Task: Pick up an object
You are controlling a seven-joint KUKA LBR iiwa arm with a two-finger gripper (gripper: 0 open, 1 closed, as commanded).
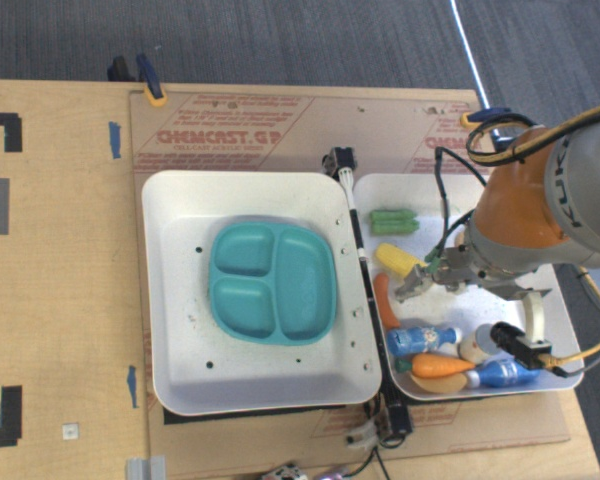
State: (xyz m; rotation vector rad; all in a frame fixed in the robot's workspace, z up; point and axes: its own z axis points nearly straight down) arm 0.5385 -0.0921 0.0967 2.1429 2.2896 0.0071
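right bin (565, 313): toys crowd front (left side) | back corner free

A divided tray (273, 280) lies in the nine-o'clock bin (170, 268); the three-o'clock bin (570, 333) holds bottles (420, 341) and toy food (393, 221).

- One fixed camera hangs above the counter (60, 268) and looks down at a slant, from fairly far off.
- Both white bins fit in frame: the left bin (170, 298) at centre, the right bin (570, 318) toward 3 o'clock.
- Grey floor (280, 18) fills the 12 o'clock edge.
- The arm (540, 198) enters from 3 o'clock.
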